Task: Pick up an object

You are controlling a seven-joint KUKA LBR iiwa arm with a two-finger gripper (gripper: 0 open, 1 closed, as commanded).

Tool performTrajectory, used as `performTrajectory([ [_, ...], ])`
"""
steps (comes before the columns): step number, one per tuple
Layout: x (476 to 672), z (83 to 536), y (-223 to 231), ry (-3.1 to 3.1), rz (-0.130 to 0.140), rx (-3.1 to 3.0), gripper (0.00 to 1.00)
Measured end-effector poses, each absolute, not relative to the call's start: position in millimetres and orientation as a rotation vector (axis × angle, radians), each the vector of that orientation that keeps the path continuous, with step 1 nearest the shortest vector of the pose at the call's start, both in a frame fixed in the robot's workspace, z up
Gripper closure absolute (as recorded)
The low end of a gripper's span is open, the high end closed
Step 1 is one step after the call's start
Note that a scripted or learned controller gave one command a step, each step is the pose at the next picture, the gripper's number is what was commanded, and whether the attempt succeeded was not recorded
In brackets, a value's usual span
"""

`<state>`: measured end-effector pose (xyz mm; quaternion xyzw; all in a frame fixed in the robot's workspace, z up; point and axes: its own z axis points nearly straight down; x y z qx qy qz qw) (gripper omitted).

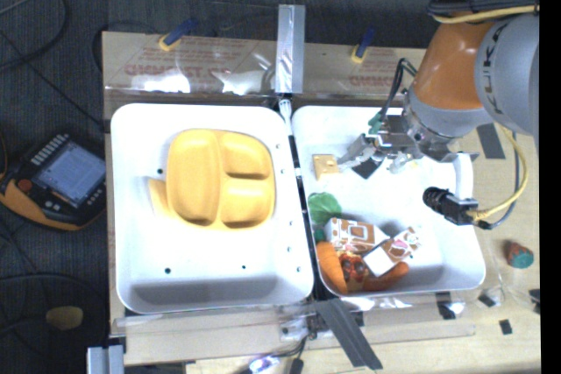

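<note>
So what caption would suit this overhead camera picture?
Robot arm's gripper hovers over the right bin near a small tan block; yellow tray fills the left bin.

1. We see bright, even light from above; the two shallow white plastic bins (210, 293) are nearly washed out.
2. Soft glare sits on the yellow divided plastic tray (219, 177), and a faint shadow lies along its left edge.
3. The dark grey carpet floor (53, 31) reads dim.
4. The picture is slightly soft and grainy overall.
</note>
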<state>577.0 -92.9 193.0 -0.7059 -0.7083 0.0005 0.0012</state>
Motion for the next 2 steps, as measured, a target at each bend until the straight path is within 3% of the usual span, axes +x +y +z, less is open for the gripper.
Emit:
performTrajectory([
  [1, 613.6, 126, -108, -2.338, 0.0, -2.097, 0.0],
  [2, 661.0, 92, -105, -2.408, 0.008, -2.003, 0.0],
])
